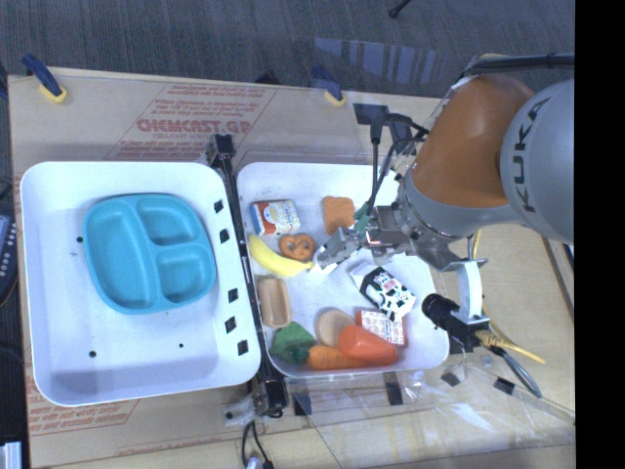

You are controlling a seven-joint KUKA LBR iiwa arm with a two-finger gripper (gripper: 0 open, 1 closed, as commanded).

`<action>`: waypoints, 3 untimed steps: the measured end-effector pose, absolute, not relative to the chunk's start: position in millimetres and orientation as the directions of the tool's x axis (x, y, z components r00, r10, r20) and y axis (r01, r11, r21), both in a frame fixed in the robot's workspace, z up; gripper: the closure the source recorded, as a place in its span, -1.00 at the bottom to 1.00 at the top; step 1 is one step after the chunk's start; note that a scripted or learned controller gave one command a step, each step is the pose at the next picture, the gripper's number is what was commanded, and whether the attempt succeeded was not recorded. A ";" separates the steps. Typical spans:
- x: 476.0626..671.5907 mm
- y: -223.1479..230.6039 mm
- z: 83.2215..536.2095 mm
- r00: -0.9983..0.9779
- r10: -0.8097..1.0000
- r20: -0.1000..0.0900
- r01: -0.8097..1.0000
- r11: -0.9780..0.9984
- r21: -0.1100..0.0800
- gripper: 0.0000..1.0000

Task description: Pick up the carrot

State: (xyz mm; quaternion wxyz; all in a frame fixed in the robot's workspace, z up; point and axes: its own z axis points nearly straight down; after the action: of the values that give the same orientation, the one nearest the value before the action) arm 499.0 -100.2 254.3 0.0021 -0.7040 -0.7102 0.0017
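While the carrot (332, 359) lies apart, the gripper (337, 249) (finger spread impossible to tell) hovers beside the banana (276, 260).

My wrist band (469, 145) is glossy orange. Both bins (44, 262) are smooth white plastic; the divided tray (146, 252) is matt blue plastic.

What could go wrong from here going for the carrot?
1. The carrot lies at the right bin's near wall, wedged between the green toy and the red pepper; a grasp may catch those instead.
2. The tool sits up by the banana and pretzel, well away from the carrot, so travelling there may knock the cow-print toy.
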 end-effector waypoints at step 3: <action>638.7 -179.4 105.1 -0.070 0.998 -0.001 0.998 0.070 -0.002 1.00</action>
State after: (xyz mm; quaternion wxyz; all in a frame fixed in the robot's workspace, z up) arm 638.7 -179.4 105.1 0.0004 -0.6818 -0.7315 0.0011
